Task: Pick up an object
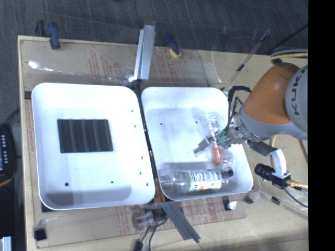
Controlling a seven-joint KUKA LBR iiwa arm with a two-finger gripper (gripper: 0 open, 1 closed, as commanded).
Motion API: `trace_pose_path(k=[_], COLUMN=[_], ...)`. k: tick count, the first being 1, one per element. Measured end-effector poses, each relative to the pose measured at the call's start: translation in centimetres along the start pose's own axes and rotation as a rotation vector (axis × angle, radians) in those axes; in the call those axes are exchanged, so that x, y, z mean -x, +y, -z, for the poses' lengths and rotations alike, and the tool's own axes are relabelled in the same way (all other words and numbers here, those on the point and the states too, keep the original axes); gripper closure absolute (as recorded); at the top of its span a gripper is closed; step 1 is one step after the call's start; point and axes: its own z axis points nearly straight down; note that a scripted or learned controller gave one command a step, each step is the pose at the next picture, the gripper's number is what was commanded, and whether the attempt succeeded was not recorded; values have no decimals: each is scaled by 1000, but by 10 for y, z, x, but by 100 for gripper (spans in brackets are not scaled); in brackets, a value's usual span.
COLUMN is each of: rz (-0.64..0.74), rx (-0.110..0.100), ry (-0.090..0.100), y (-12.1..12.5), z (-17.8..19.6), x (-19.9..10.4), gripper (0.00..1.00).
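The end effector (209, 143) is seen low inside the right bin (172, 114), reached in from the right by the grey arm (272, 106) with its orange band; whether it is wide or narrow cannot be told, since its tip is blurred among the things around it. A small orange item (216, 154) lies just below the end effector, close to it or touching; contact cannot be judged, and nothing is clearly seen gripped. A crumpled clear wrapper (212, 122) lies just above the end effector. A clear bottle (196, 180) with a dark cap and a printed label is laid on its side further below, along the bin's near wall, apart from the end effector. The left bin (47, 140) stands well to the left of the end effector, touching the right bin along one edge; a dark ribbed slab (85, 135) lies flat in it. Both bins rest on the tabletop (78, 61).
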Motion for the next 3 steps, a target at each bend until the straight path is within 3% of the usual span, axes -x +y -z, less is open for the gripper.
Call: trace_pose_path(k=[2, 3], rz=[27, 27], rx=[1, 1], ry=[-1, -2], y=[27, 27], z=[-27, -27], x=[7, 7], gripper=[0, 0])
